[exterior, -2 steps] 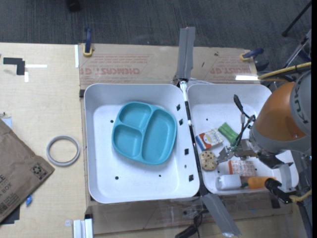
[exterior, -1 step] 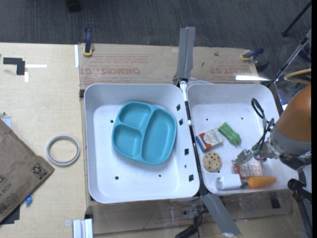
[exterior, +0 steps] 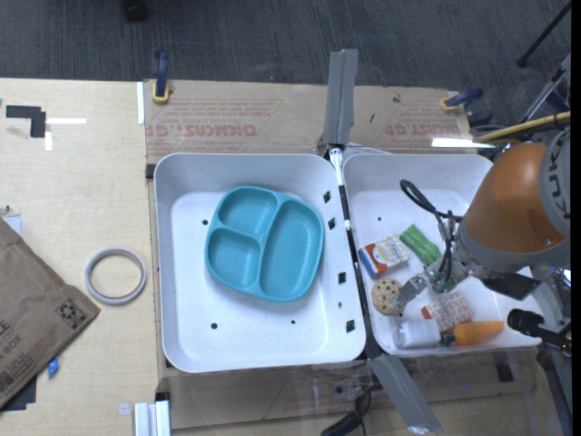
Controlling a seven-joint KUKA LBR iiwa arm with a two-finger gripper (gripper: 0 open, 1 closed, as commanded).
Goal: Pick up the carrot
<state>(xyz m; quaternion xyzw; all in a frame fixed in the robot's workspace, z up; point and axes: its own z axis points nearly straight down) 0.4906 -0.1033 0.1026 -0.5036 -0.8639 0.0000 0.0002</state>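
Low over the right-hand shallow white bin (exterior: 436, 175) hangs the grey two-finger gripper (exterior: 416, 291), its metal tip close above the bin floor just beside a round tan cookie with dark chips (exterior: 386, 293); whether it is spread or closed I cannot tell, since the wrist and a tangle of black cable (exterior: 427, 209) cover much of it, and nothing is visibly caught in it. Above the wrist, the arm's broad orange band (exterior: 513, 200) bulges in from the right and hides a good part of that bin. Near the bin's front edge lies the small orange carrot (exterior: 476, 331), tapered, on its side, with its darker stub pointing left; it sits apart from the gripper, to the right of and nearer the camera than the tip. Touching the carrot's upper side is a crinkled white packet with red print (exterior: 447, 311), and just left of its stub lies a pale whitish block (exterior: 418, 335). Farther back are a white, red and blue printed box (exterior: 384, 255) and a green rectangular block (exterior: 420, 243). In the left-hand shallow white bin (exterior: 177, 271) sits a teal three-compartment plastic plate (exterior: 265, 242). On the wooden bench to the left rests a pale grey ring of tape (exterior: 115, 275).
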